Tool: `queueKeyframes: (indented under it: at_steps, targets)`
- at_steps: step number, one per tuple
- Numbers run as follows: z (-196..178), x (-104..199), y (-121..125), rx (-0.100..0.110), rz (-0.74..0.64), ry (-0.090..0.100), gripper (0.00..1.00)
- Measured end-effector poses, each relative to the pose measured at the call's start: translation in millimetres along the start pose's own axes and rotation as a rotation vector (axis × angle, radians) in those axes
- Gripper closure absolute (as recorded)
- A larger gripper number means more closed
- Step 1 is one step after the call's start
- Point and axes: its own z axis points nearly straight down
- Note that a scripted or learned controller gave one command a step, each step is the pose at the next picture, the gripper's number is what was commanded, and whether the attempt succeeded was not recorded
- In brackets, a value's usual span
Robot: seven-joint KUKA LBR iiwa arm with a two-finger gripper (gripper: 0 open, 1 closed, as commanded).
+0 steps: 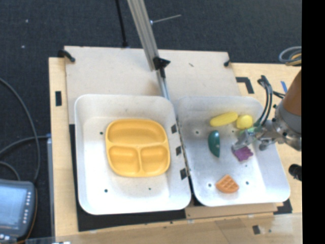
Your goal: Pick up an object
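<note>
In the right bin lie a long yellow piece, a round yellow piece, a dark green piece, a purple piece and an orange waffle-shaped piece. The arm comes in from the right edge, and my gripper hangs low over the bin. It sits between the round yellow piece and the purple piece, right at the purple piece's upper edge. Nothing is visibly lifted off the bin floor.
The left bin holds a yellow divided tray. A slanted metal pole rises from the back of the bench between the bins. Cables hang by the arm at the right.
</note>
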Motion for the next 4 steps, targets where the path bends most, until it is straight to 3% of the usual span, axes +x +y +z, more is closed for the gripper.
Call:
queueKeyframes:
  at_steps: [1, 2, 3, 4]
  targets:
    - [-0.1, 0.1, 0.1, 0.0, 0.001, 0.0, 0.0]
    - [43.5, -1.5, 5.0, 0.004, 0.005, -0.002, 0.0]
    - [96.2, -0.3, -6.3, 0.007, 0.004, -0.001, 0.0]
    - [111.4, -1.6, -6.5, 0.004, 0.006, -0.002, 0.0]
